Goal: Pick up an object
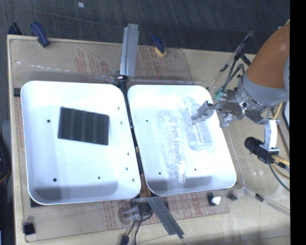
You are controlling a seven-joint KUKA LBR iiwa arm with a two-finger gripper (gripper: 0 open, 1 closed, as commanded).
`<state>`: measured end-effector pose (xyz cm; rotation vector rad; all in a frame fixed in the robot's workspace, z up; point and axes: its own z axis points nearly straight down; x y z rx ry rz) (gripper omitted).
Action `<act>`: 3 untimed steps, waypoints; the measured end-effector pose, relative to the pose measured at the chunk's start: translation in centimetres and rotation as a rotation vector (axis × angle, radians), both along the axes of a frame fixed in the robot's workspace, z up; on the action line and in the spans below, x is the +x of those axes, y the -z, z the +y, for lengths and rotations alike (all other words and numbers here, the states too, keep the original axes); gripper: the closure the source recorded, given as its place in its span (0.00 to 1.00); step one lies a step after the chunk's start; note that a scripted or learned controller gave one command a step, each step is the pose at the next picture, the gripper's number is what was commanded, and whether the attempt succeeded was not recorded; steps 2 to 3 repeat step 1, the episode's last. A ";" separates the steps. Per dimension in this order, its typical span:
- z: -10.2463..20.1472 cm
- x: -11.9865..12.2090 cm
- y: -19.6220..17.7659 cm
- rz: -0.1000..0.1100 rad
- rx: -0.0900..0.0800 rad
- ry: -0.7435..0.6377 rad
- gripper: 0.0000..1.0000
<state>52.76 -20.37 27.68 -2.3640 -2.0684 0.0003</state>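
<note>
In the camera view we saw the counter (66,60) with two white bins side by side. The left bin (35,152) held one dark flat ribbed rectangle (84,126), lying well apart from the walls. The right bin (153,182) held clear plastic things, hard to separate against the white floor. We counted one clear bottle-like piece (199,134) in the right half and one longer strip of clear crinkled wrapping (174,147) just beside it on its left; there could be more pieces, we could not tell.

The tool (201,112) hung over the upper right part of the right bin, at the top end of the clear bottle-like piece. We could not tell if it was open or closed, or if it touched the plastic.

We judged the clear piece to be light, thin-walled and slippery, so it would probably bend or slide under a squeeze. A hold across its narrower width near the middle seemed safest. The dark rectangle looked stiff but flat, with little edge to take.
</note>
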 end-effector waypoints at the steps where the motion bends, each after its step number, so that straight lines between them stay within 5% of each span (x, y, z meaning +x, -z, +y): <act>1: 0.0 -1.2 -4.5 -0.002 -0.002 -0.065 0.00; 3: 0.0 -1.2 -4.5 -0.002 -0.002 -0.065 0.00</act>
